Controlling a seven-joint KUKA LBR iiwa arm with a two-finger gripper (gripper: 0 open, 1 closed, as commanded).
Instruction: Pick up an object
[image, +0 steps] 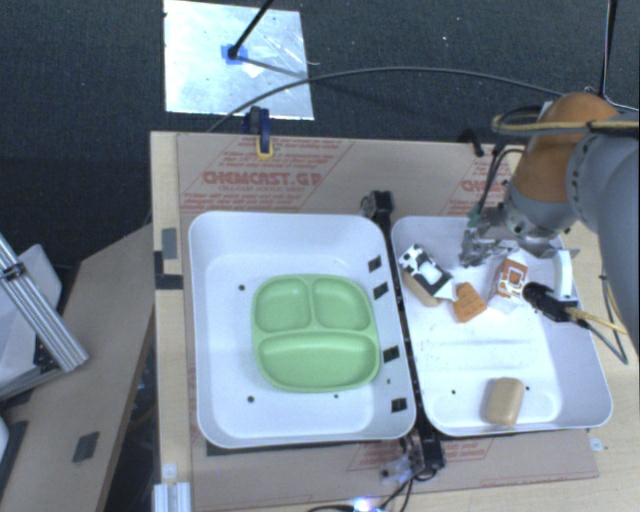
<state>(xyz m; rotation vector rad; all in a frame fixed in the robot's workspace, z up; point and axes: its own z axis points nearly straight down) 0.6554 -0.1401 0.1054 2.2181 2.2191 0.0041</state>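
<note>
My gripper (480, 248) hangs low over the back of the right bin (580, 385), reaching in from the right. Just below it lie several small objects. A black-and-white block (422, 272) sits to its left, near the bin's left wall. An orange-brown piece (468, 301) lies directly in front of the gripper. A small orange-and-white box (511, 280) rests just to its right. A tan, loaf-shaped object (503, 401) lies apart from these, near the bin's front edge. I see nothing held in the gripper.
The left bin (220, 250) holds a green divided plate (316, 332) at its middle. A white strip (565, 272) lies by the right bin's back right side. Black clips line the wall between the bins.
</note>
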